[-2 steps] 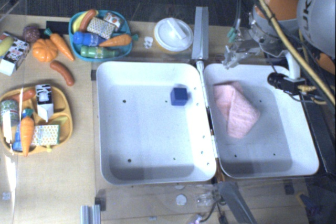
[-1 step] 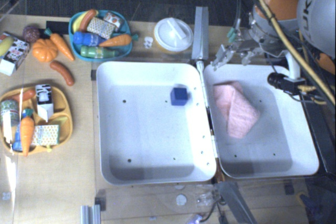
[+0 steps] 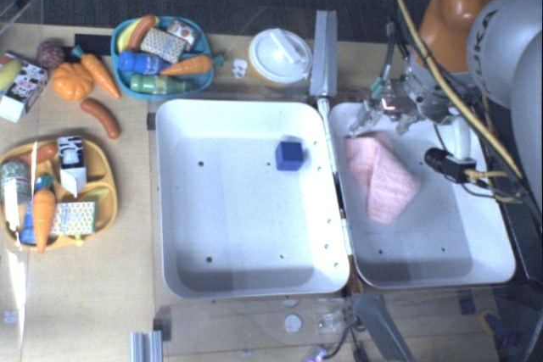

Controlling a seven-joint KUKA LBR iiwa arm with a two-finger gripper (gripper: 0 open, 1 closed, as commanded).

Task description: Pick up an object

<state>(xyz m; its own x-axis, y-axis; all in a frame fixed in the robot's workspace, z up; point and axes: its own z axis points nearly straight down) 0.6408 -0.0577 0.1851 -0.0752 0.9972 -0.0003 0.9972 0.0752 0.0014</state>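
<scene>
A small blue cube [image 3: 290, 154] lies in the left bin [image 3: 212, 267], near its upper right part. A pink cloth [image 3: 383, 175] lies crumpled in the right bin [image 3: 475, 258], toward its left side. My gripper [image 3: 383, 116] hangs over the far edge of the right bin, just above the top of the pink cloth. The arm's grey body and orange band fill the upper right corner.
A blue bowl [image 3: 161, 85] of toy food and a white lidded cup [image 3: 280, 55] stand behind the left bin. A yellow plate [image 3: 102, 208] with toy food sits at the left, with loose toy vegetables [image 3: 85, 80] near it. A black cable [image 3: 458, 165] hangs over the right bin.
</scene>
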